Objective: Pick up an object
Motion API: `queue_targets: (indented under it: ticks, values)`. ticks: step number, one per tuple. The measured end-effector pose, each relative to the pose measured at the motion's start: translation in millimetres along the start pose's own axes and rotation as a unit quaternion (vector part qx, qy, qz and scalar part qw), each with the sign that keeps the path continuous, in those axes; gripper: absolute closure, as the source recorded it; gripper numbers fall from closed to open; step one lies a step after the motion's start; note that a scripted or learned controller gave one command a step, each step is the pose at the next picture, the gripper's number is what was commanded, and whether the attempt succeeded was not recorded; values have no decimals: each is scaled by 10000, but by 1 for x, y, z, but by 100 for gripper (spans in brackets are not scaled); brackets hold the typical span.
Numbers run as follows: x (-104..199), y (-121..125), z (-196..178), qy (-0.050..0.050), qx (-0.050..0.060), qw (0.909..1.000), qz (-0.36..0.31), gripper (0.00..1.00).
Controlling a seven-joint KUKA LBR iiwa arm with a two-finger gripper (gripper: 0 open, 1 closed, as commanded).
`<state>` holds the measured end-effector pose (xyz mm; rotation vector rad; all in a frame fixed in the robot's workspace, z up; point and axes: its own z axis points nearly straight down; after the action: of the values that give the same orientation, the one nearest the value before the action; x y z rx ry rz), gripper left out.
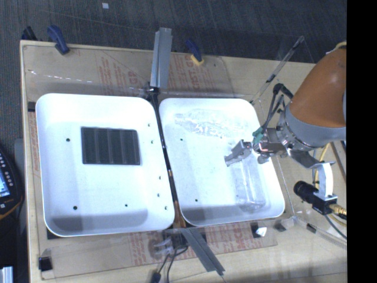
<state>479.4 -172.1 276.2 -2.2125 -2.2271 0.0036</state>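
The right bin (271,208) sits right of the frame's centre, and two clear plastic things lie in it. One is a see-through bottle (248,184) stretched from the bin's middle down toward its lower right corner. The other is a crinkled clear wrapper or bottle (209,122) lying flat along the bin's upper part. The left bin (53,158) carries only a dark ribbed panel (111,145) in its floor.

The arm (318,99) comes in from the right edge, and its hand (242,152) hangs over the right bin at the upper end of the see-through bottle, touching it or just above; which one is hard to say. Whether the hand is spread or pinched I cannot tell, since the metal parts blur into the plastic.

The bottle looks light and thin-walled, likely to dent under squeeze and slip on smooth sides. A hold across its narrower neck end, near the hand now, seems the safest. The crinkled item would probably crumple and slide away.
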Motion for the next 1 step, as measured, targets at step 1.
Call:
queue_targets:
  ticks: [1]
  values:
    - [-31,-2,-12,-4,-12,9997,-229,0]
